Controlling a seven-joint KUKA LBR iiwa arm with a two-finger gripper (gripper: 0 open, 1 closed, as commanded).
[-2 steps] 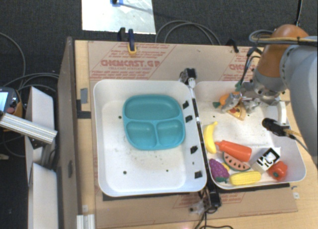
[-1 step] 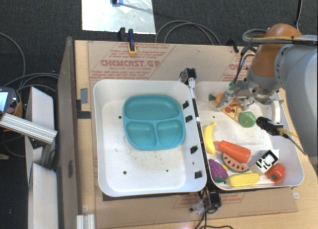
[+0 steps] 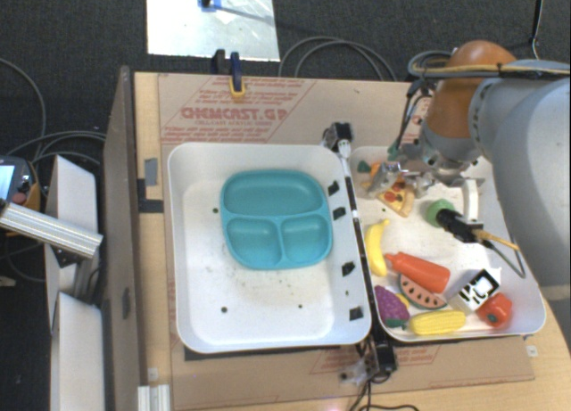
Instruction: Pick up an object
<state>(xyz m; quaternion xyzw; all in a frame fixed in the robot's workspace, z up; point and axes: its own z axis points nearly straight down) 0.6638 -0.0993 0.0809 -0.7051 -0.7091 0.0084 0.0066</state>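
My gripper [image 3: 393,174] is low over the far left part of the right bin [image 3: 526,298]. Just in front of it lies a toy pizza slice [image 3: 399,197]; whether they touch is unclear. Toward the front of this bin are a yellow banana [image 3: 376,247], an orange carrot [image 3: 422,268], a watermelon slice [image 3: 420,291], purple grapes [image 3: 390,303], a corn cob [image 3: 437,321] and a red tomato [image 3: 496,309]. A small green toy [image 3: 436,213] sits mid-bin.
The left bin [image 3: 201,298] holds a teal divided plate [image 3: 275,219]. A white block with black marks [image 3: 479,287] lies by the tomato. The grey arm [image 3: 522,146] covers the right bin's far right side. A black-clipped divider [image 3: 350,222] separates the bins.
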